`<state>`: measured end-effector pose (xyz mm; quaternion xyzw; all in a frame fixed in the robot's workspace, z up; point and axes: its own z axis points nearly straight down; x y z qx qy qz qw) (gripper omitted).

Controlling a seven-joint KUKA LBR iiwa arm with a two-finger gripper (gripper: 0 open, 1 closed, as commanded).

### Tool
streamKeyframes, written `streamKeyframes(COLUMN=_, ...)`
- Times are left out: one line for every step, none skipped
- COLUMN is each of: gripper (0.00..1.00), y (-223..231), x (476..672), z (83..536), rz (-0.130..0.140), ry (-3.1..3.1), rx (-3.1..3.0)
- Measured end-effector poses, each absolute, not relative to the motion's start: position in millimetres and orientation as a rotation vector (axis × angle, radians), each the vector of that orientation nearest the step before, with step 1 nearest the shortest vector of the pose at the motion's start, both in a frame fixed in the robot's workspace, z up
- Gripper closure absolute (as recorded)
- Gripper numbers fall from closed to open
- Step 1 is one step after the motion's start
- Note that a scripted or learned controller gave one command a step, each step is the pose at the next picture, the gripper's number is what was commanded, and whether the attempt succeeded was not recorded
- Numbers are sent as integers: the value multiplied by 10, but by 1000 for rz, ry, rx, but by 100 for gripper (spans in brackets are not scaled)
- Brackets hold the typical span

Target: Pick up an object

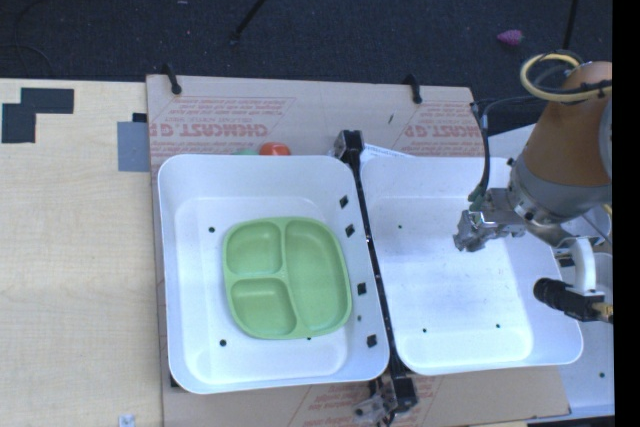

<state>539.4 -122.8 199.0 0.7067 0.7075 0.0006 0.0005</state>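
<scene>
Gripper [470, 233] hangs over the right bin [440, 315], near its right wall; finger state cannot be determined. Bin floor to its left lies bare. Green divided plate [287, 277] sits centred in the left bin [190, 215], well apart.

- orange object [274, 150]: behind the far rim of the left bin [180, 215], only its top visible; kind cannot be told.
- green sliver [244, 152] beside it: mostly hidden by the same rim.
- gripper [470, 237]: small and blurred over the right bin [450, 355]; finger state unreadable.
- arm [565, 150]: cut off by the right edge.
</scene>
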Motion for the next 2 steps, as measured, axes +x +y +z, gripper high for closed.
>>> streamKeyframes(gripper=100, y=-1239, x=5399, z=2236, rz=1, ry=2223, rx=2220)
streamKeyframes(gripper=100, y=-623, x=5441, z=2181, rz=0, ry=2230, rx=2219)
